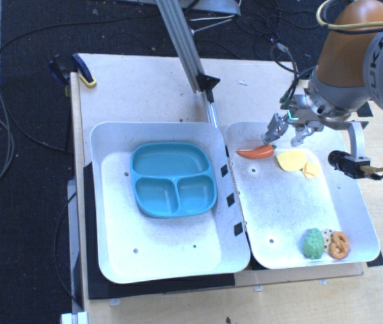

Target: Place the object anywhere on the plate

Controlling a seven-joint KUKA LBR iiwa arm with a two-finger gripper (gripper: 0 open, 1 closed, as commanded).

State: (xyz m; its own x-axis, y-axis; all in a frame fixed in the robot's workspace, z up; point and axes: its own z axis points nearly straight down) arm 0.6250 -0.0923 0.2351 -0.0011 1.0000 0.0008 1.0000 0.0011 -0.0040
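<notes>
A pale tabletop (144, 90) with two white bins. The blue plate (174, 179) is seen bare, left bin. The tool (284, 132) is spread open, nothing gripped, above the orange pepper (255, 152) at the right bin's far-left corner — basically nothing's done yet.

The blue plate (173, 179) looks like smooth moulded plastic with a soft sheen. Both white bins (177, 248) appear to be matt plastic, their floors faintly speckled and scuffed. The counter (137, 86) beneath is a pale, flat board with a dull finish. The arm's orange band (353, 36) is glossy, while the grey tool (287, 128) looks like bare metal. The orange pepper-shaped item (256, 152) is shiny plastic; the green lump (313, 243) looks rough and matt.
</notes>
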